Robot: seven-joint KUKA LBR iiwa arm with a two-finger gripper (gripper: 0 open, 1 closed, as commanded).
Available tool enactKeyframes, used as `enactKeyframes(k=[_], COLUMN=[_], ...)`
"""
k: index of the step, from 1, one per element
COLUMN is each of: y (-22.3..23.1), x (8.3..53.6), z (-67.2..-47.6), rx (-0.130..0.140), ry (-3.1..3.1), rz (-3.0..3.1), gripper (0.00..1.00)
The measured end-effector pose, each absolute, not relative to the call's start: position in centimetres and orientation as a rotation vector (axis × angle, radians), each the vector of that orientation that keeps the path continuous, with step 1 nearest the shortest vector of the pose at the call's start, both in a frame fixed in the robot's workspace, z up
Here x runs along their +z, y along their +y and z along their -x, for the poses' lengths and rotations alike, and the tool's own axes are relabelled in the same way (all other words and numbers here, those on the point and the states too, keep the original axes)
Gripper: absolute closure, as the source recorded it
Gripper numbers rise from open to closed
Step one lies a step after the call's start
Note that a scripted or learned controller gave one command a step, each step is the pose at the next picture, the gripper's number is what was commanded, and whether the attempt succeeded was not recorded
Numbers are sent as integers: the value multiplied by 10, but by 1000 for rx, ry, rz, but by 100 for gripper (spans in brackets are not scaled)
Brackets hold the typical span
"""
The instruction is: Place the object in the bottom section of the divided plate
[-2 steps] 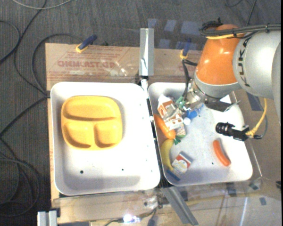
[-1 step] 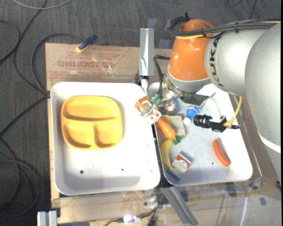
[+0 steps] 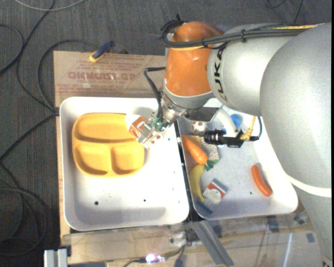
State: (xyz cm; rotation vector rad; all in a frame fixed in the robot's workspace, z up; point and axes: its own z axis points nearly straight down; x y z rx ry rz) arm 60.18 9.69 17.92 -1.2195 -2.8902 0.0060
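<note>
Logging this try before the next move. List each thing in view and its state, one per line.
gripper: at the plate's right edge, small object between its fingers
small object: held, over the plate's right rim
divided plate: yellow, flat in the left bin, sections bare
carrot: lying in the right bin
banana: lying below the carrot
sausage: lying apart, right bin
small carton: on its side

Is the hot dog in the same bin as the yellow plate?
No, the hot dog lies in the right bin, while the yellow plate sits in the left bin.
</note>
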Motion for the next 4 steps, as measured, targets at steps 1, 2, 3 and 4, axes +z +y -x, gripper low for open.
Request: enactKeyframes(k=[1,2,3,4], y=[97,96,108,77], x=[179,184,218,182], z=[-602,-602,-544,-577], rx=[5,8,6,4], ry=[-2890,-2884,-2882,-3030], rz=[1220,1222,1239,815], gripper=[0,100,100,100])
